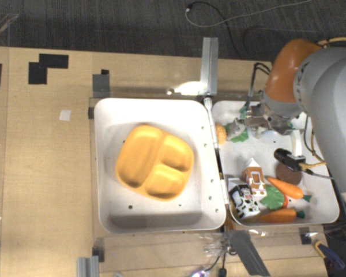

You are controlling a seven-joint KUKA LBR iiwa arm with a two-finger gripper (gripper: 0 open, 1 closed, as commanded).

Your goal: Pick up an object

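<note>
Camera view: tool (246,122) above right bin (334,203), near green object (239,135).

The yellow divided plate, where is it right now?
The yellow divided plate lies in the left bin, near its middle, apart from the toys in the right bin.

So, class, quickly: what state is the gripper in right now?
Gripper: low over the right bin; open or closed cannot be told.

Arm (328,91) cut off at right edge; hides right bin (334,203) far corner.
</note>
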